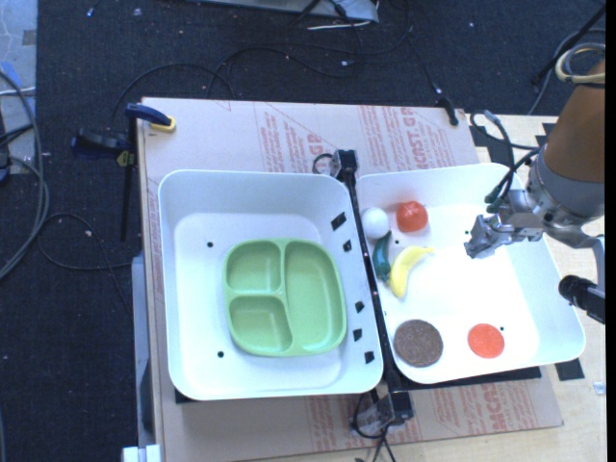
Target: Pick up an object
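- The gripper [478, 243] hangs over the upper right part of the right bin [539, 301], its dark fingertips pointing toward nine o'clock; whether they are spread or closed cannot be told from this angle, and nothing shows between them
- The nearest thing to pick is the red ball [412, 216], at about ten o'clock from the gripper and clearly apart from it; bare white floor lies between the two
- The banana [405, 268] lies at about eight o'clock from the gripper, curved, its upper end toward the ball; just beside it at nine o'clock sits a small teal thing [383, 255], close against the bin's left wall; too small to say what it is
- A white ball [373, 222] rests at the wall above the teal thing, at nine o'clock from the red ball and near it
- Lower in the same bin, a brown speckled disc [419, 343] lies at seven o'clock from the gripper; an orange disc [486, 340] lies at six o'clock, well apart from the fingers; the two discs are apart from one another
- The grey arm [568, 186] with its orange band comes in from three o'clock, above the bin's right rim
- The left bin [192, 219] holds a green divided plate [285, 296] with three sections, lying flat near its middle; black clips run down the seam where the two bins meet
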Controlling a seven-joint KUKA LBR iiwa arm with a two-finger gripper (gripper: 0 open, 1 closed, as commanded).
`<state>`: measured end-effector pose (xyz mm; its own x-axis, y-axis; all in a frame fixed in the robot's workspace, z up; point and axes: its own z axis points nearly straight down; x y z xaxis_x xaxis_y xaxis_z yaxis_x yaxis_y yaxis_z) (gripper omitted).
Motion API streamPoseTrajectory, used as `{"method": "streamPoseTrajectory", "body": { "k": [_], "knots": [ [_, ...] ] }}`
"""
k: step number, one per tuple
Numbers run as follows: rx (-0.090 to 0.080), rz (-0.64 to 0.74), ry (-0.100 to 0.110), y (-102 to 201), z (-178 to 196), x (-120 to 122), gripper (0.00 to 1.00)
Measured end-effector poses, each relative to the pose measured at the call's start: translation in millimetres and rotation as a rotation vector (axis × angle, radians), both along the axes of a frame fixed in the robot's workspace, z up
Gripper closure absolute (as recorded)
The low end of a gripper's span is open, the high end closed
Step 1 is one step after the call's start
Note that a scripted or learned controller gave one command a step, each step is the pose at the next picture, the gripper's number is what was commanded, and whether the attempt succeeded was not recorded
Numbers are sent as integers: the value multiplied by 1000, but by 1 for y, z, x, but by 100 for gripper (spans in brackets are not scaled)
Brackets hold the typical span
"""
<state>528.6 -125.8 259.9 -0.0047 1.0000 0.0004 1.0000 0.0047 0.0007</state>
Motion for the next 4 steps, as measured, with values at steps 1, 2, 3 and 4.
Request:
{"method": "streamPoseTrajectory", "body": {
  "k": [1, 2, 3, 4],
  "knots": [
    [0, 0, 0, 46, 4, 26, 100],
    [0, -1, 1, 86, -6, 40, 100],
    [0, 0, 2, 134, -21, 56, 100],
    [0, -1, 2, 177, -32, 78, 100]
  ]
}}
